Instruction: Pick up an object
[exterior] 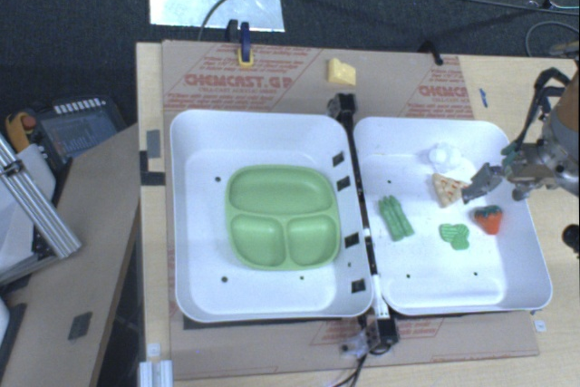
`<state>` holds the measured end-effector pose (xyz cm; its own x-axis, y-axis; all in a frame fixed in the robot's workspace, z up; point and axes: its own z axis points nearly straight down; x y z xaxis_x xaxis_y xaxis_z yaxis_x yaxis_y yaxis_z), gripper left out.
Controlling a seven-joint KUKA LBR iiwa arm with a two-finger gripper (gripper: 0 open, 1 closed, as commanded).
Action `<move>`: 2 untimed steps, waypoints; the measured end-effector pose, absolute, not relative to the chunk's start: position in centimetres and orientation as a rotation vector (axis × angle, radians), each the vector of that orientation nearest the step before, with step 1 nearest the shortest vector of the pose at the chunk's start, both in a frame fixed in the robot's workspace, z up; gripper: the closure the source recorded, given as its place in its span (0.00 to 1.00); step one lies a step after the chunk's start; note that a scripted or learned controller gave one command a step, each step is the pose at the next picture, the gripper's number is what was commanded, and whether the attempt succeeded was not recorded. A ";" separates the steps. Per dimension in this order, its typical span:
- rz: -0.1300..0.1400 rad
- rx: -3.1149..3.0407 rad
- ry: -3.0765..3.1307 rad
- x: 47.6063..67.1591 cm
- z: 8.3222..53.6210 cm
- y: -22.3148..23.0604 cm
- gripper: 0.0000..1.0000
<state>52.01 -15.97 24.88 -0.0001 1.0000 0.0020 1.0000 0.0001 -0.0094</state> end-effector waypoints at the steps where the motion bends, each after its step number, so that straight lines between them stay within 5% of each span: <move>1: -0.001 -2.219 -2.226 52.2 25.4 -15.9 0.00; 2: 0.003 -2.218 -2.220 52.0 19.3 -16.4 0.00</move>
